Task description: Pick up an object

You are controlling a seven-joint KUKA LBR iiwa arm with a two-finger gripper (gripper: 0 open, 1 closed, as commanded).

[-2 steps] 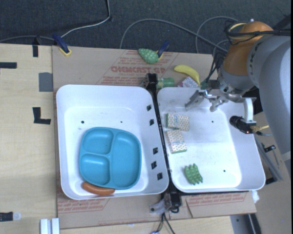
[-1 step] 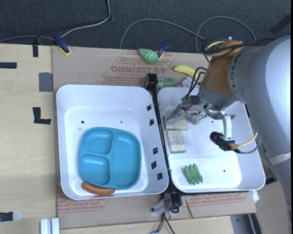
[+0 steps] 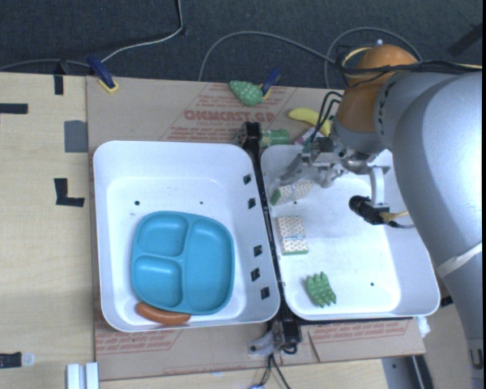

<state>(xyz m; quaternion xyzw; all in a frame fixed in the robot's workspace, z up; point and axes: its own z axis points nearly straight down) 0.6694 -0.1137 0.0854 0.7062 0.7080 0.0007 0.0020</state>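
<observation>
The grey arm (image 3: pixel 437 144) is reaching in from the right, its orange band (image 3: pixel 371 87) sitting above the wrist, and the hand (image 3: pixel 296 171) is hanging low over the far left corner of the right bin (image 3: pixel 389 298). Whether the hand is spread or pressed together, I cannot tell (the metal parts there are blurring into one another). Just below the hand, a pale patterned piece (image 3: pixel 294 191) is lying on the bin floor, touching or nearly touching it; nothing is showing clearly pinched in the hand.

Further toward the near side of the same bin, a patterned sponge-like block (image 3: pixel 292 234) with a green edge is lying close to the divider between the bins. Nearer still, a green ridged object (image 3: pixel 319 289) is resting apart from it.

In the left bin (image 3: pixel 113 168), a blue divided plate (image 3: pixel 182 262) is lying flat, and an orange sausage-shaped toy (image 3: pixel 162 314) is lying against its near rim.

On the cardboard-covered tabletop (image 3: pixel 146 112) beyond the bins, a green object (image 3: pixel 245 91) and a yellow one (image 3: pixel 308 117) are lying.
</observation>
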